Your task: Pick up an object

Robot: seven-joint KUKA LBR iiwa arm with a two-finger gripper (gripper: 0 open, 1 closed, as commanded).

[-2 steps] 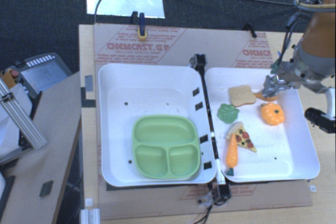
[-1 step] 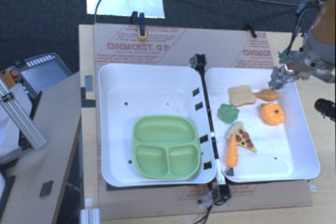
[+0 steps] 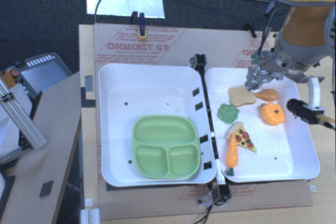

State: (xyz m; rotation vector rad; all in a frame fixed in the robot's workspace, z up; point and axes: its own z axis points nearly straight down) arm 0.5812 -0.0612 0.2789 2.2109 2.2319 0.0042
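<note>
Two white bins (image 3: 157,73) hold a pale green divided plate (image 3: 166,147), a tan bread slice (image 3: 241,96), a green leaf (image 3: 228,113), an orange pumpkin (image 3: 272,114), an orange carrot (image 3: 232,152) and a yellow pizza slice (image 3: 243,138) with red dots.

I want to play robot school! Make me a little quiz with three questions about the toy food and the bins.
1. True or false: the green three-part plastic tray lies in the left white bin.
2. Which lies nearest the gripper? A) orange toy carrot B) tan bread-slice toy C) toy pizza slice
3. Fill in: the round orange pumpkin toy lies in the ____ white bin.

Key: 1 true; 2 B; 3 right.
</note>
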